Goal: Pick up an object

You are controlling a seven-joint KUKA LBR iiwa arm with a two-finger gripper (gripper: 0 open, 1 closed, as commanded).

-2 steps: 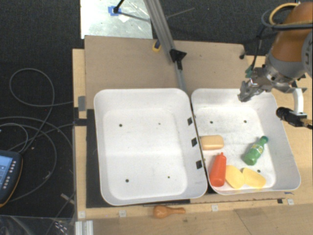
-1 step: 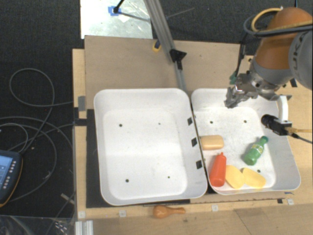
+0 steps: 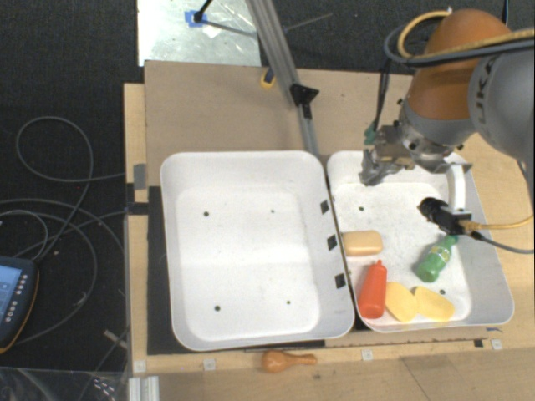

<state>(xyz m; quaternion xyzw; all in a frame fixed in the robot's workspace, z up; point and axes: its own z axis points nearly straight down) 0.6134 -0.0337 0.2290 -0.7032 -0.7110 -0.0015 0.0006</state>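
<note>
Gripper [image 3: 376, 170]: we see it over the far end of the right bin [image 3: 493, 286], nothing between its fingers; whether it is open or closed we cannot tell.
Objects: we count a red bottle [image 3: 373, 289], green bottle [image 3: 435, 260], tan block [image 3: 361, 242] and yellow pieces [image 3: 418, 303] at the bin's near end.
Progress: we judge nothing picked yet; choosing, descending and grasping remain.

The grey arm [image 3: 493, 82] reaches in from the right, orange-banded wrist bent down, pincer [image 3: 374, 172] pointing downward.
</note>
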